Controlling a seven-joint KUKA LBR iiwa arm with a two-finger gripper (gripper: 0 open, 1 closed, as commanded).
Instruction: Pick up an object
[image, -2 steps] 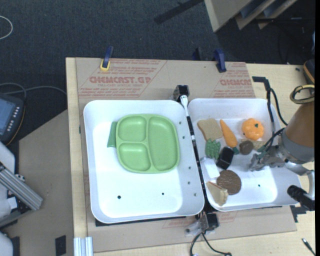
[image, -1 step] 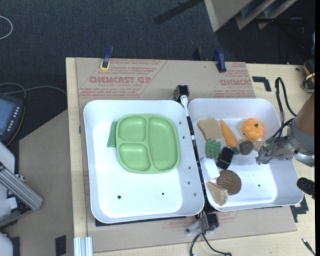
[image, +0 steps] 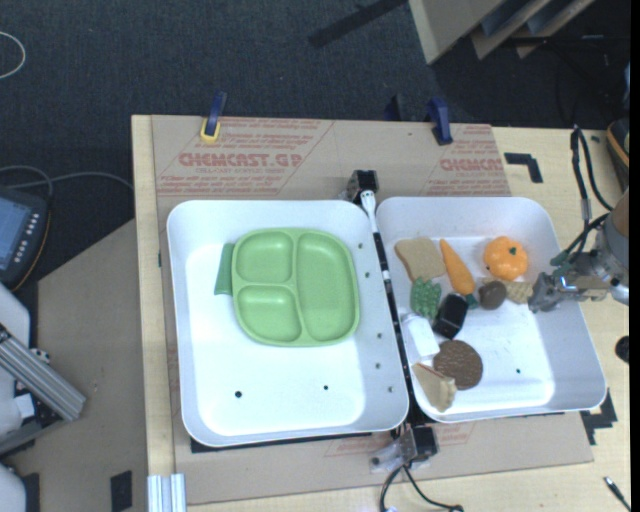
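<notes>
Nothing is lifted yet; the gripper (image: 548, 293) sits at the right wall of the right bin (image: 520, 385), just right of the orange pumpkin (image: 505, 257), with nothing visibly between its parts, so the whole pick remains. How far it is open I cannot tell, since it is small and blurred. The carrot (image: 456, 267), brown disc (image: 459, 362) and other toys lie left of the pumpkin; the arm is cut off at the frame's edge.
</notes>
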